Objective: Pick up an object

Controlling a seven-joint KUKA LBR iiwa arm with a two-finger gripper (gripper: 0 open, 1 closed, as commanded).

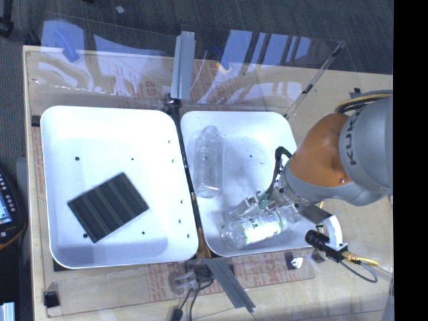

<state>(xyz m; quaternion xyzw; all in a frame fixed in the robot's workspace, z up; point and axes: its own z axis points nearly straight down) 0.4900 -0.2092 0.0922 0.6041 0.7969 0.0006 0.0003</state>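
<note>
Two clear plastic bottles lie in the right bin [231,120]. One bottle [208,160] rests lengthwise near the bin's left wall. The other, a bottle with a green-and-white label [257,229], lies across the bin's front. My gripper [267,202] reaches down from the right, just above and touching the labelled bottle's upper side. Its tips are lost among the bottle's clear plastic and glare. A dark ribbed rectangular pad [108,206] lies at a slant in the left bin [100,122].
The grey arm with its orange band [319,159] hangs over the right bin's right edge. A cable and connector [331,245] trail off the wrist toward the bench front. A clear plastic screen [200,65] stands behind both bins.
</note>
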